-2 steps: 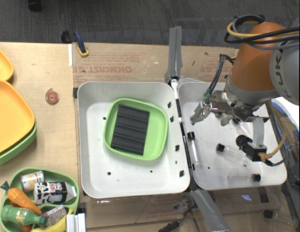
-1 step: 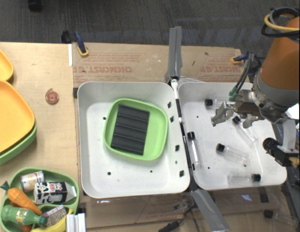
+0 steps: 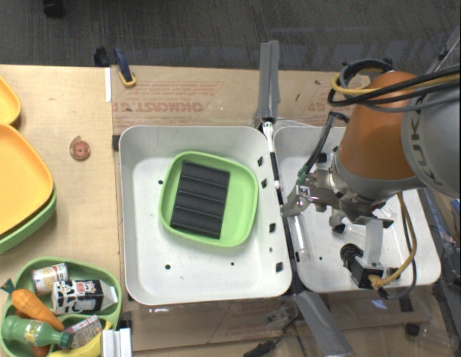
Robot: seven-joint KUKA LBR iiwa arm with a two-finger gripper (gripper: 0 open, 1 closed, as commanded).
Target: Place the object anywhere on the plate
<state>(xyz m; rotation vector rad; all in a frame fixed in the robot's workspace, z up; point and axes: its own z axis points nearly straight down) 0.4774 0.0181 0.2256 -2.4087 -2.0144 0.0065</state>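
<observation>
the arm (image 3: 394, 136) is seen at right of frame, over the right bin (image 3: 431, 266), its bulk hiding the gripper, so claw state can't be told. the left bin (image 3: 141, 274), centre frame, bears the green plate (image 3: 245, 199), and the black ribbed object (image 3: 199, 199) is laid flat on it, approx centred, inside the rim. task is judged as looking done. if a release is still in hand, the wrist should be lifted straight up w/o dragging, so the object isn't nudged off.
</observation>
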